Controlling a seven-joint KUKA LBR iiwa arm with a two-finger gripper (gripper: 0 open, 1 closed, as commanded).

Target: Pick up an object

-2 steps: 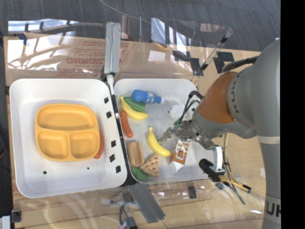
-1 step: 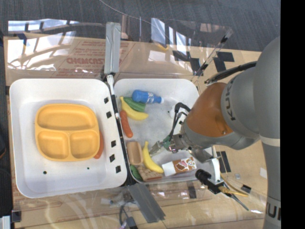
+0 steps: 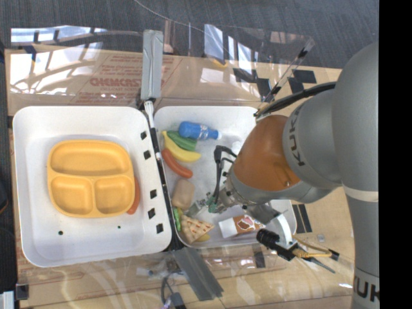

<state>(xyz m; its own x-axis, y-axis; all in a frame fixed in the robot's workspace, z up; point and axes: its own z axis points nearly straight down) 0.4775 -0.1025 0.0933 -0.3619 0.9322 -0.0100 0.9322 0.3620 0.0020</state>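
Camera view shows the jaws (image 3: 212,203) low inside the right bin (image 3: 168,118), hanging under the orange band (image 3: 261,156) of the grey arm (image 3: 341,134), and from this slant I cannot tell whether they are spread or closed, nor whether anything sits between them. No object is visibly gripped, so I judge the pick not yet made. Nearest to the jaws, just to their left, lies a tan rounded piece (image 3: 183,194), upright-ish with its long axis running up and down the picture; just below and left of them sits a waffle-patterned wedge (image 3: 196,226), and to their lower right a small white carton with a red print (image 3: 237,226), both close by. Any of these could be the target; the tan piece and the wedge look the readiest, since the move to either is only a short shift leftward. Farther up the bin, apart from the jaws, lie a red sausage-shaped toy (image 3: 178,163), a yellow banana (image 3: 182,152) with a green piece against it, and a blue bottle (image 3: 194,131), all slanting across the bin. The left bin (image 3: 32,185) holds a yellow divided tray (image 3: 90,176), well apart from the arm.
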